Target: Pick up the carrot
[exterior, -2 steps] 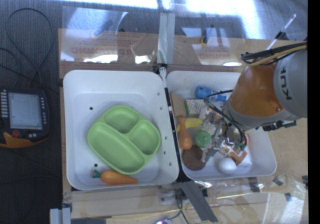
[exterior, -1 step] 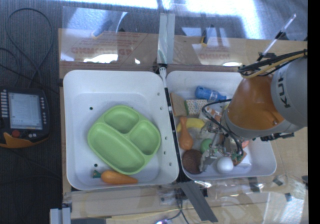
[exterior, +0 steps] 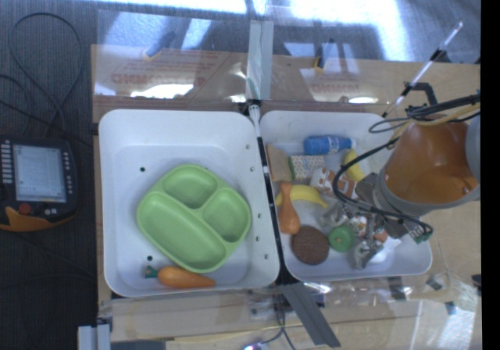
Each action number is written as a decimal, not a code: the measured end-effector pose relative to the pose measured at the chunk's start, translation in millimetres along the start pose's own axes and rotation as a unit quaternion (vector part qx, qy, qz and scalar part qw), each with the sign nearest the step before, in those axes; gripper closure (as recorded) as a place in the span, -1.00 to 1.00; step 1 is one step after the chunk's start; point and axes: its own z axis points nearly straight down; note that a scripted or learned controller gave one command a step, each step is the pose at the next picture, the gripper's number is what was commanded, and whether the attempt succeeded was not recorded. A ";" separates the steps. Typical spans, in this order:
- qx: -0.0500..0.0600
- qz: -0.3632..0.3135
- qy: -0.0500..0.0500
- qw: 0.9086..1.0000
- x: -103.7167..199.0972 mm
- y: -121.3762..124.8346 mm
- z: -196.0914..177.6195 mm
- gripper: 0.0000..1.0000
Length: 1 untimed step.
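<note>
The carrot (exterior: 185, 278) lies flat in the lower left of the frame, on the floor of the left bin (exterior: 117, 184). It sits just below the green divided plate (exterior: 195, 217), close to the bin's near wall, with its dark leafy end pointing left and its orange body running right. It looks like a small toy: probably light, stiff and smooth, so likely to slip or roll if pinched near either tapering end. The best hold seems to be across the thick middle of the orange body, closing from top and bottom of the frame. The plate rim and the bin wall leave little room on either side.

The gripper (exterior: 367, 243) is at the lower right of the frame, down among the clutter of the right bin (exterior: 406, 266), beside a green ball (exterior: 341, 239) and a brown disc (exterior: 311, 245). Whether it is spread or closed I cannot tell. It is well apart from the carrot.
</note>
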 end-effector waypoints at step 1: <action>0.001 -0.001 0.000 1.000 -2.4 0.1 -9.7 1.00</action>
